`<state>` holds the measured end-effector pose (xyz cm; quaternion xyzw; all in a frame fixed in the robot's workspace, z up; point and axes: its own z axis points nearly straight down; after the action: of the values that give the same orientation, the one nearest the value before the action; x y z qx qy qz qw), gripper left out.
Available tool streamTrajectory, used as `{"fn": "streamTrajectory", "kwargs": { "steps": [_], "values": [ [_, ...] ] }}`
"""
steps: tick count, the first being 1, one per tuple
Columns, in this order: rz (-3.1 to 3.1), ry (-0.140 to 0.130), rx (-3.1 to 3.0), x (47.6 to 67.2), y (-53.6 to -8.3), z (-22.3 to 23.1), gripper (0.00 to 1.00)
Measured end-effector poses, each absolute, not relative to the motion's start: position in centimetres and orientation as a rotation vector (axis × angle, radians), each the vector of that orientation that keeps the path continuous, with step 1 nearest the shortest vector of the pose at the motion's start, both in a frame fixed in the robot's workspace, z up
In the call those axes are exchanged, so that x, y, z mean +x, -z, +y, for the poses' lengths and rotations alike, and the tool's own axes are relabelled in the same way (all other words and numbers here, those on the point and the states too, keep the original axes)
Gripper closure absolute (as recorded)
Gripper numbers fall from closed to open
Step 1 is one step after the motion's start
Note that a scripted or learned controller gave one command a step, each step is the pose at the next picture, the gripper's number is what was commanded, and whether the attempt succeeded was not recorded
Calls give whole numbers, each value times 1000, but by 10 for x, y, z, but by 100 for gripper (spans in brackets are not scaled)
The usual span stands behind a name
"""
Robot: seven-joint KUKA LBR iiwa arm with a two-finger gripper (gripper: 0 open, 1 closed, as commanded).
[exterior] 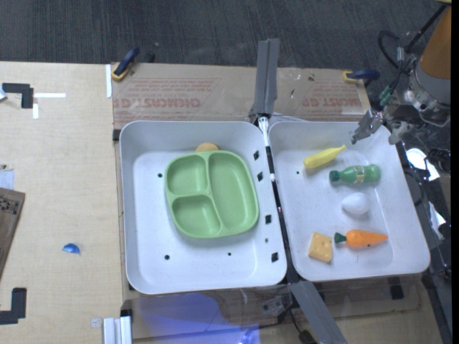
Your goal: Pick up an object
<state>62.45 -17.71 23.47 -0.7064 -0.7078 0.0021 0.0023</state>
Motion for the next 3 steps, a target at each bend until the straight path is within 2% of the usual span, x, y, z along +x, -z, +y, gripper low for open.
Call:
{"fn": "streamTrajectory", "kwargs": {
  "steps": [1,2,3],
  "values": [
    [-1927,-7,-2480,638,-258,-195,0],
    [-1539,-10,-2734,628,-197,-175,0],
    [-1063,-11,-2953,630,-185,-156,0]
  ]
}}
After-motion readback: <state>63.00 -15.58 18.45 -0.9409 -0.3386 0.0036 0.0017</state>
